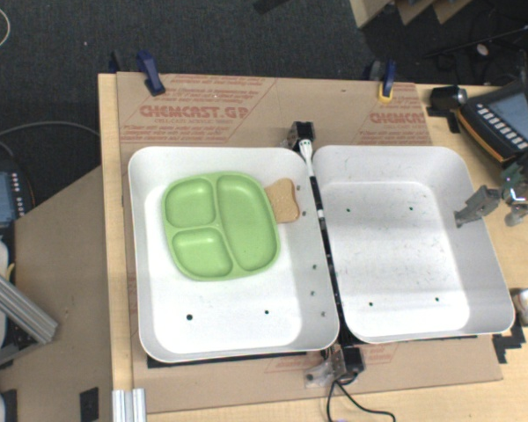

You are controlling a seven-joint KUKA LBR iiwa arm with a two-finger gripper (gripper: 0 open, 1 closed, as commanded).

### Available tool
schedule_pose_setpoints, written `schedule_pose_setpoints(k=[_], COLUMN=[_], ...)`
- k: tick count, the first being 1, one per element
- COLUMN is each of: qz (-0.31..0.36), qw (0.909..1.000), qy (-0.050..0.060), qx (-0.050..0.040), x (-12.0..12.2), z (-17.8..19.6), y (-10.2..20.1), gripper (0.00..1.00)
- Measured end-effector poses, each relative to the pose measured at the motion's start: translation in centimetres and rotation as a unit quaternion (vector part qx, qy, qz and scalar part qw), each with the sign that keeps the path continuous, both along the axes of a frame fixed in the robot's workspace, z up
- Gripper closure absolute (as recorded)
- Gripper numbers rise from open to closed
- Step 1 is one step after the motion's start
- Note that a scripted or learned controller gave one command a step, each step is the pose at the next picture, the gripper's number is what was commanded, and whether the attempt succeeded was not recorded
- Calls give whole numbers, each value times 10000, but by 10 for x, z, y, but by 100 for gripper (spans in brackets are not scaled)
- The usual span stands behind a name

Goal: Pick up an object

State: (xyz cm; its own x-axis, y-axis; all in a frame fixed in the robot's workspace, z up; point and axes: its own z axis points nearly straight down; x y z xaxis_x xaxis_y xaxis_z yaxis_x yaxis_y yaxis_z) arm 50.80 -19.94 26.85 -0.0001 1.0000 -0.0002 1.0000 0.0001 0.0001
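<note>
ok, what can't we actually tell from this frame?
- Gripper: at the camera view's right edge, small and blurred; finger state unreadable, arm cut off by the frame.
- Tan object: its left side is hidden under the green divided plate rim; identity unclear.
- Left bin: dark specks too small to identify.

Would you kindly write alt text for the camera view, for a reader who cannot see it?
Two shallow white bins sit side by side; the left bin holds a green divided plate with a tan sponge-like piece touching its right edge. The gripper hangs at the right bin's right rim.
</note>
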Motion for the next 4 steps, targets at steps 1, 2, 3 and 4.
schedule_pose_setpoints(k=[1, 2, 3, 4], qz=[15, 11, 9, 5], qw=[9999, 10000, 10000, 10000], qy=[-106, -30, 52, -70], qx=[-32, -18, 19, -28], x=[-28, -28, -29, -7], z=[175, 176, 73, 177], y=[19, 19, 48, 29], gripper=[0, 100, 100, 100])
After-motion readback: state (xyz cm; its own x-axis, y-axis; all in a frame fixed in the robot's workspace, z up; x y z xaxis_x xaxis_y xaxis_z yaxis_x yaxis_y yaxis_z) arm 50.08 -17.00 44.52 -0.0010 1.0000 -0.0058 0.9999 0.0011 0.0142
